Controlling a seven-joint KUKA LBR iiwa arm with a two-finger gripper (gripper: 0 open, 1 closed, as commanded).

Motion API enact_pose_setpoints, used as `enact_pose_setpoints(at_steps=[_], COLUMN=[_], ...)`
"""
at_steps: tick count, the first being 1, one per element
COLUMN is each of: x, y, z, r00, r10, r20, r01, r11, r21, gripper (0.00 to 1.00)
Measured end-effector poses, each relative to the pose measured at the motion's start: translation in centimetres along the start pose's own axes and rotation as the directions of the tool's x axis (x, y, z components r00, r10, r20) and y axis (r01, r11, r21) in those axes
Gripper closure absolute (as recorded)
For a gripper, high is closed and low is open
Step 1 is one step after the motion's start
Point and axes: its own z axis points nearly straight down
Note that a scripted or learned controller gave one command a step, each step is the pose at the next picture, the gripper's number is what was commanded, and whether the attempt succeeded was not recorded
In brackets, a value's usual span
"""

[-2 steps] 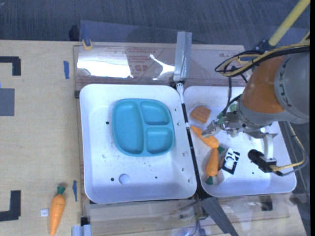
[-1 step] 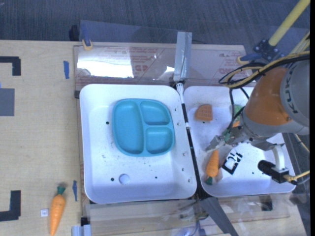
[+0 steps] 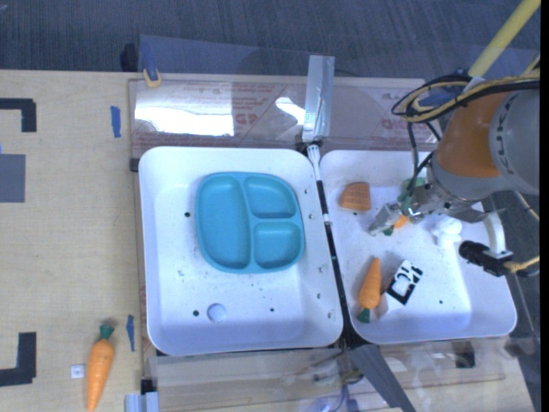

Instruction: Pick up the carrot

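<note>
- The surface (image 3: 60, 230) carried two shallow white bins side by side, the left bin (image 3: 163, 307) holding a blue divided plate (image 3: 250, 221)
- The right bin (image 3: 446, 312) held the loose things, and the arm (image 3: 493, 140) reached over its upper right part
- The hand (image 3: 388, 220) hung low near the bin's upper middle; a small orange scrap showed at its tip, but whether the hand was apart, together or clamped on anything could not be told
- An orange wedge-shaped piece (image 3: 354, 196) lay just left of the hand
- The carrot (image 3: 370, 287) lay in the right bin's lower left, near the dividing wall, its green end toward the front and a black-and-white tag (image 3: 404, 282) just beside it
- A second carrot (image 3: 99, 366) lay outside the bins on the surface's lower left
- Risk, as a judgement: the hand sat well apart from the carrot and closer to the wedge, so a descent from there would likely close on the wrong orange thing; near the wall, a finger might also strike the rim or push the carrot aside
</note>
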Motion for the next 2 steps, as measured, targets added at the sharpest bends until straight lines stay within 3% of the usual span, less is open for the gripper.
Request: enact_pose_setpoints(at_steps=[1,2], x=[-0.8,-0.8], y=[3.5,3.5], z=[0.1,-1.0], r00=[0.996,0.996], r10=[-0.091,-0.092], r20=[-0.001,-0.001], r01=[0.091,0.092], r11=[0.996,0.996], r21=[0.000,0.003], gripper=[0.00,1.00])
